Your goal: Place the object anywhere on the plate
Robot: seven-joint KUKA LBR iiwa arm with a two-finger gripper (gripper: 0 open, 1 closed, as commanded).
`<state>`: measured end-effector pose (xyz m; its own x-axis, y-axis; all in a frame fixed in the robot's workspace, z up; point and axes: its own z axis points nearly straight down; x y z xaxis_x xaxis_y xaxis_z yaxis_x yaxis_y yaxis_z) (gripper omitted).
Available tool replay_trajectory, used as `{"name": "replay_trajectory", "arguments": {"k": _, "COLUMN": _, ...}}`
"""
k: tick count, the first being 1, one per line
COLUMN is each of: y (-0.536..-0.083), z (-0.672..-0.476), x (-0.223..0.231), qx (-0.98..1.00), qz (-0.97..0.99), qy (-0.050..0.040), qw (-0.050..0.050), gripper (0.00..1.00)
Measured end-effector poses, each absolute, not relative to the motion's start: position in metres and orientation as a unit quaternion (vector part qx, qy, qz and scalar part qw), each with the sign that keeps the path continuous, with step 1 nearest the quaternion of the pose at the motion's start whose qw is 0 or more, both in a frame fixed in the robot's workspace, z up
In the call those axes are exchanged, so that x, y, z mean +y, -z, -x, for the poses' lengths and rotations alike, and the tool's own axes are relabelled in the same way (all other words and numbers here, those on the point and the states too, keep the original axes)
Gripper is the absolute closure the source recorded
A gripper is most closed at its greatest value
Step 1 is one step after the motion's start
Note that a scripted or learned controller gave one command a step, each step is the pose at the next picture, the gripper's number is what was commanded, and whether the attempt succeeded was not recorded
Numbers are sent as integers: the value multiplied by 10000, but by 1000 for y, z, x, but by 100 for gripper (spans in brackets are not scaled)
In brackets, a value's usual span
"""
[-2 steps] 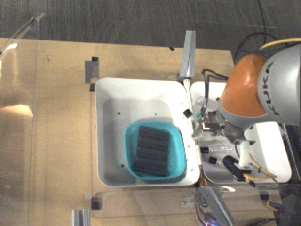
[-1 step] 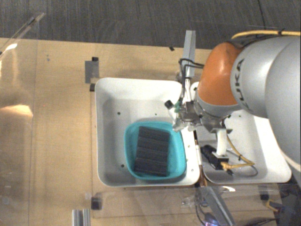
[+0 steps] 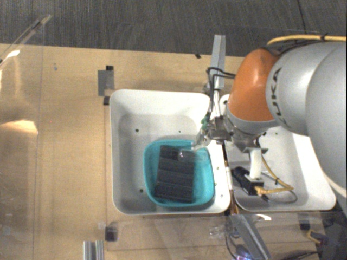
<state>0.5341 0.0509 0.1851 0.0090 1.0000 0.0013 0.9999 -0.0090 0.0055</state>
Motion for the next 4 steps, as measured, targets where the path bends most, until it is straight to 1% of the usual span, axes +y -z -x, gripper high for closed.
{"name": "replay_trajectory", "arguments": {"k": 1, "y": -266, "z": -504, "x": -10, "qx": 7092, "qz": -7050, "qy": -30, "qw": 30, "gripper": 0}}
{"name": "replay_trajectory", "arguments": {"k": 2, "y": -393, "z": -489, "x": -75, "qx": 7111, "qz": -7031, "qy": -39, "qw": 52, "gripper": 0}}
{"name": "replay_trajectory", "arguments": {"k": 3, "y": -437, "z": -499, "x": -163, "qx": 6948, "qz": -7192, "qy": -28, "qw": 61, "gripper": 0}}
{"name": "replay_trajectory", "arguments": {"k": 4, "y": -437, "z": -489, "x": -205, "qx": 7576, "qz": -6527, "qy": -19, "qw": 62, "gripper": 0}}
